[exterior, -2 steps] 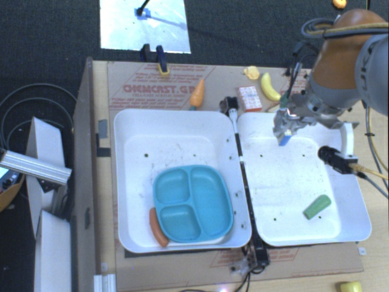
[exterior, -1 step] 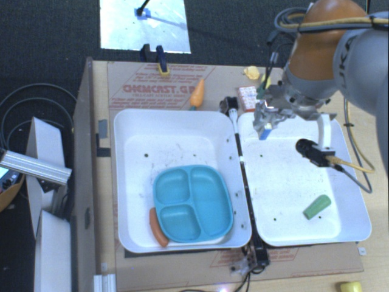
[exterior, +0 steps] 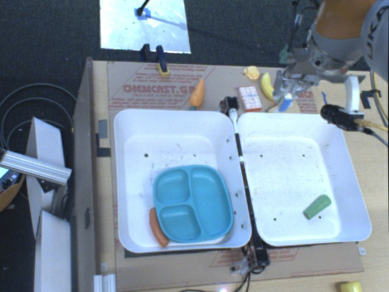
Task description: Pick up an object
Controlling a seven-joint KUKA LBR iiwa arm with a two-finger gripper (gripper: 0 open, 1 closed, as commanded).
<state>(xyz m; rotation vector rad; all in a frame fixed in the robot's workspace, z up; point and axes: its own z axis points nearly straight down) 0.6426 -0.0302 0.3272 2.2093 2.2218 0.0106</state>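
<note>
Hovering above the far edge of the bench, the gripper (exterior: 292, 93) hangs beyond the back rim of the right bin (exterior: 349, 163), with nothing visibly held; from this slant I cannot tell how it is set, since its tip blurs into the clutter beneath it. The arm (exterior: 343, 17) above it shows its orange band (grey casing to either side).

Just beside the gripper, toward the left bin, a yellow banana (exterior: 266, 85) lies on the cardboard, and a small red-and-white box (exterior: 250, 98) sits a little further that way. Something blue (exterior: 285, 105) lies right under the gripper, possibly a small toy, though it is too blurred to name. An orange carrot (exterior: 197, 93) rests further off along the same back strip.

Well toward the camera from the gripper, inside the right bin, a green block (exterior: 317, 206) lies tilted on the bin floor near the front right corner, apart from the walls.

The left bin (exterior: 130, 139) lies well away from the gripper on the far side of the divide. It holds a blue divided tray (exterior: 193, 202), and an orange sausage-shaped piece (exterior: 158, 227) rests touching the tray's front left edge.
</note>
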